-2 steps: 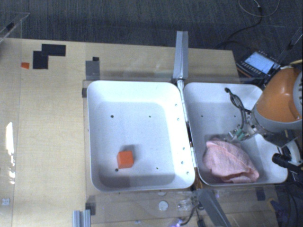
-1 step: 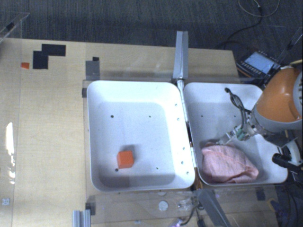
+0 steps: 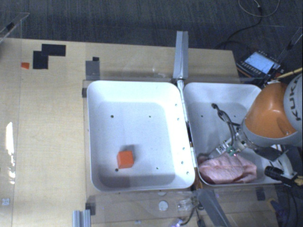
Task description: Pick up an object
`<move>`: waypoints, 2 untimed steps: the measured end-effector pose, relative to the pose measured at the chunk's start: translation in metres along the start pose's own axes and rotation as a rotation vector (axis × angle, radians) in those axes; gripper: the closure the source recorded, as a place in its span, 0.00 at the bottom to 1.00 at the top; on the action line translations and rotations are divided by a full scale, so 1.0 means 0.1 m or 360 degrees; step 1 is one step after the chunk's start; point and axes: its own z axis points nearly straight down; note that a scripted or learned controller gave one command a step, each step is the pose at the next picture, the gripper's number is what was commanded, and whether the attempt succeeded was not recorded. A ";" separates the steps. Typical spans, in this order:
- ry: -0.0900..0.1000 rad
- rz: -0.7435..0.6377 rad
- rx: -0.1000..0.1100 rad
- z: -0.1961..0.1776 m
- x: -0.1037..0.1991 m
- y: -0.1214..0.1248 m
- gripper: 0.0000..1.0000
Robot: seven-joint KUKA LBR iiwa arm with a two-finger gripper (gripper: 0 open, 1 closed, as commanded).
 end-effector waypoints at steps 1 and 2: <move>-0.0012 0.0000 -0.0017 -0.13 -0.02 0.05 1.00; -0.0012 0.0000 -0.0017 -0.13 -0.02 0.05 0.00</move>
